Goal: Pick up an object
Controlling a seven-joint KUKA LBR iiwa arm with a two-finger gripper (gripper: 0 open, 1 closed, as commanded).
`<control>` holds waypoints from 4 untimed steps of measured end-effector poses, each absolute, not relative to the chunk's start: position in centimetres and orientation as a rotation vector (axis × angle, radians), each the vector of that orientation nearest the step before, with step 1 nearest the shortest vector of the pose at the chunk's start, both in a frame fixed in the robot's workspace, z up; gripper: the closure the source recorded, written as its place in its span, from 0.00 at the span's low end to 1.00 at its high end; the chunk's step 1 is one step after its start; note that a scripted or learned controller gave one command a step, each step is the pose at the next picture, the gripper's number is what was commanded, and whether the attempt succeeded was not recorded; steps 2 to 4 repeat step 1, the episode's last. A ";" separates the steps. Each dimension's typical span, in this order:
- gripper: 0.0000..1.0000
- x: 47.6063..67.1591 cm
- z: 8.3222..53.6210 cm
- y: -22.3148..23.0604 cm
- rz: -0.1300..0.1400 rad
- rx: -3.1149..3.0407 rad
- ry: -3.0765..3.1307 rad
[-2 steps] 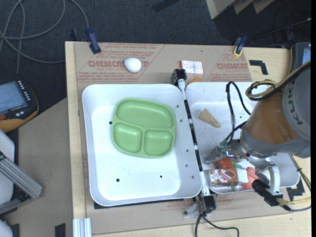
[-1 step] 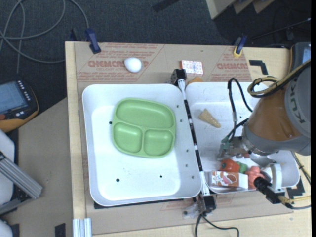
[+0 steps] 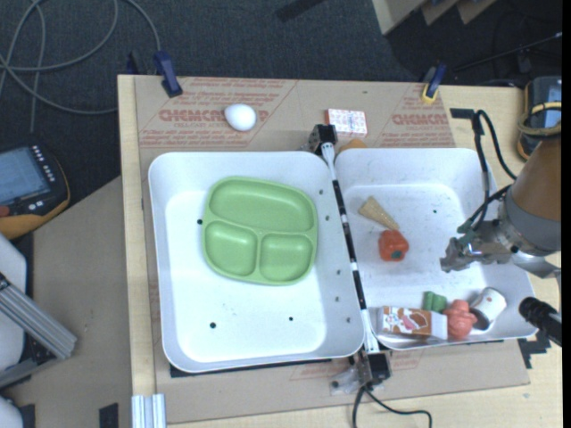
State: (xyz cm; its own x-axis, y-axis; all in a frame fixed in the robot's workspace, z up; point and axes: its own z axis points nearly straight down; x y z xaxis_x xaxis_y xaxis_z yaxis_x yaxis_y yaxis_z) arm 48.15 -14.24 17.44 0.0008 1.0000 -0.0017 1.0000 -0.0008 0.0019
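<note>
My gripper [image 3: 457,258] hangs low over the right side of the right bin [image 3: 419,172], pointing left. A red-orange toy fruit [image 3: 393,245] lies in the bin's middle, well to the gripper's left. A tan cone [image 3: 378,211] lies just above it. Along the bin's front edge sit a printed carton [image 3: 406,322], a small green piece [image 3: 434,300], a pinkish-red toy [image 3: 459,318] and a white cylinder [image 3: 489,304]. Nothing shows between the gripper's tips.
The left bin [image 3: 178,239] holds a green divided plate [image 3: 260,230]. Behind the bins on the cardboard lie a white egg [image 3: 240,116] and a small patterned box [image 3: 347,121]. A black cable [image 3: 484,163] crosses the right bin's far right corner.
</note>
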 end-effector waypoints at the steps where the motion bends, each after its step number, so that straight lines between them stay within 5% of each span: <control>1: 0.00 48.1 17.4 -14.2 0.000 2.221 2.221; 4: 0.00 48.1 17.4 -14.2 0.000 2.221 2.221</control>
